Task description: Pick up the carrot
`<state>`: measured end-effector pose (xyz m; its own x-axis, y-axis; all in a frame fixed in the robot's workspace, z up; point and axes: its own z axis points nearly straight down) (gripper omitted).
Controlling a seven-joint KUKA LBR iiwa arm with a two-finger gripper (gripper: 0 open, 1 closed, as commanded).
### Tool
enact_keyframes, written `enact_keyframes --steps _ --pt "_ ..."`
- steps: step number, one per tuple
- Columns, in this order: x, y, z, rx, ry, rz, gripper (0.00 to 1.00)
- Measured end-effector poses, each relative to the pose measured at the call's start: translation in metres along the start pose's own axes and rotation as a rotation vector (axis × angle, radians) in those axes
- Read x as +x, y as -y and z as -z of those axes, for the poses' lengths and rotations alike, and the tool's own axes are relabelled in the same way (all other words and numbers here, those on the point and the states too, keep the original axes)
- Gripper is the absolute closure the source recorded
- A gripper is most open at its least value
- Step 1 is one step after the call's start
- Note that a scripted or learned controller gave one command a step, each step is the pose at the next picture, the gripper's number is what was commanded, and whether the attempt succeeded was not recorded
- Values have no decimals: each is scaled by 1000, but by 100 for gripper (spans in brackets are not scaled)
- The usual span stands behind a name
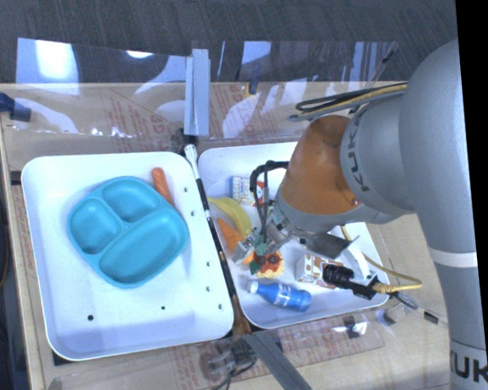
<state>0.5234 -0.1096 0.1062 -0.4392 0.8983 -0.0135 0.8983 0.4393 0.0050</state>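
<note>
The carrot (228, 235) lies just left of the jaws (264, 246) in the right bin (365, 296), long axis running top-to-bottom; their spread cannot be told.

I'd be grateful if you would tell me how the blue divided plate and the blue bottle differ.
The blue divided plate lies in the left bin; the blue bottle lies on its side in the right bin. The plate is far larger, light blue, alone with an orange carrot; the bottle is darker, among clutter. Both are blue.

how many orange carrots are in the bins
2: one orange carrot in the left white bin beside the blue divided plate, another at the right white bin's left edge. The arm may hide more.
</note>
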Motion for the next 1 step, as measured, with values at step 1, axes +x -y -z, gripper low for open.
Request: enact_keyframes --steps 1 --pt "-8 5 155 2 -12 189 100"
